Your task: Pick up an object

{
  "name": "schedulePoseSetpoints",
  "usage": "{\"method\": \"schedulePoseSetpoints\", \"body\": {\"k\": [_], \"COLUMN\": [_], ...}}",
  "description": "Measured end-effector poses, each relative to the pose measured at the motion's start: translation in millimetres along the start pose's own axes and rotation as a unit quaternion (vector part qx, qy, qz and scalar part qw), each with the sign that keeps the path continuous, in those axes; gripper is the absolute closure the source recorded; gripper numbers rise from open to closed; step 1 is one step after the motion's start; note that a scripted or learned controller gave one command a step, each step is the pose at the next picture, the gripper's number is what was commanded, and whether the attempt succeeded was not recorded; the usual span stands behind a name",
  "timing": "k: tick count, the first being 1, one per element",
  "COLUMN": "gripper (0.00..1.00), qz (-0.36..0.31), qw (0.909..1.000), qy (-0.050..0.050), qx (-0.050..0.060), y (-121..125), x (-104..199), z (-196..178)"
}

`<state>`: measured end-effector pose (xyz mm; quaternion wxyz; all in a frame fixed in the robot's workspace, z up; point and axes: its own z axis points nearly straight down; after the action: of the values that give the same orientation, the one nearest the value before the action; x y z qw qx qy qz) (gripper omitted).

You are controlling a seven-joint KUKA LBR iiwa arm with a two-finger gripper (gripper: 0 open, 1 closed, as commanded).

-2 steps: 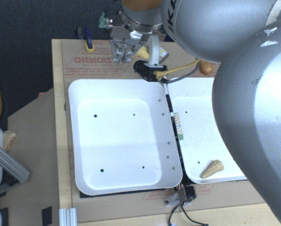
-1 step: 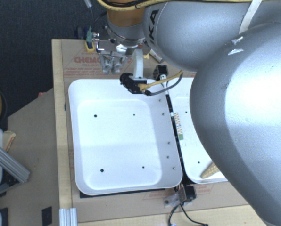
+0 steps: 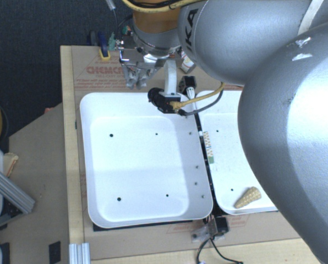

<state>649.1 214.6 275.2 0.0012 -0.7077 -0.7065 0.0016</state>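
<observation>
One small tan ridged cone-shaped object (image 3: 247, 197) lies at five o'clock in the right white bin (image 3: 227, 147), well apart from our gripper (image 3: 137, 79) at twelve, whose jaws' state we cannot tell, so we should open before descending.

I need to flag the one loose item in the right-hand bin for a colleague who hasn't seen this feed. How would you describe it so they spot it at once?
Start from the two white bins side by side and take the right bin, partly covered by the grey arm. Near its front edge lies a small tan cone-shaped object with a ridged surface. It is the only tan thing on that white floor.
</observation>
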Motion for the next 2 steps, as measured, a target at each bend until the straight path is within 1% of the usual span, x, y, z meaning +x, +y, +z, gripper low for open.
{"method": "schedulePoseSetpoints", "body": {"k": [1, 2], "gripper": [1.0, 1.0], "qz": [-0.001, -0.002], "qw": [1.0, 1.0], "qy": [0.001, -0.001], "qx": [-0.004, 0.001], "y": [-21.7, 8.5], "x": [-3.3, 10.7], "z": [-57.7, 22.9]}}
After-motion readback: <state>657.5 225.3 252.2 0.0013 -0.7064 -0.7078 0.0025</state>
